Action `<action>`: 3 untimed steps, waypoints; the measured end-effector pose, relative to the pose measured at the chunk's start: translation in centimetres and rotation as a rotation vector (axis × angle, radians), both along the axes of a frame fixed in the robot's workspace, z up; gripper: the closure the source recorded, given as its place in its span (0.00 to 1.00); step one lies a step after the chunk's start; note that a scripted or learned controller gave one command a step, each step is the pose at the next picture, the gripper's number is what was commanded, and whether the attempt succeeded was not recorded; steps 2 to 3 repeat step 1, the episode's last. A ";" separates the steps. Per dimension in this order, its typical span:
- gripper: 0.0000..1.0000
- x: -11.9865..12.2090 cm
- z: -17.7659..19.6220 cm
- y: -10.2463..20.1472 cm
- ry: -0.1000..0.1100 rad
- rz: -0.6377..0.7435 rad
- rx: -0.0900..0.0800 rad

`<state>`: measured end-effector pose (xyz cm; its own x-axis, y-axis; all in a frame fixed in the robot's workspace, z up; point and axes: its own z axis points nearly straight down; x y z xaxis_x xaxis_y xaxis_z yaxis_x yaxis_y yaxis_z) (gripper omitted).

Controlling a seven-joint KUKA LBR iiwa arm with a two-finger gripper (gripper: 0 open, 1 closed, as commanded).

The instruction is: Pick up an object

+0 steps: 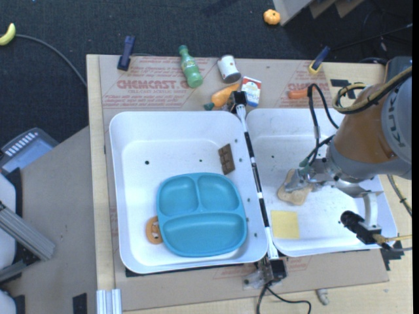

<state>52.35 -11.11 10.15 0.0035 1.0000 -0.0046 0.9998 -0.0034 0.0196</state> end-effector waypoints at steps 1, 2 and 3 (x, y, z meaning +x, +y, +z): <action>1.00 3.4 8.4 11.3 0.018 0.005 0.005; 1.00 3.4 8.4 11.3 0.018 0.005 0.005; 1.00 3.4 8.4 11.3 0.018 0.005 0.005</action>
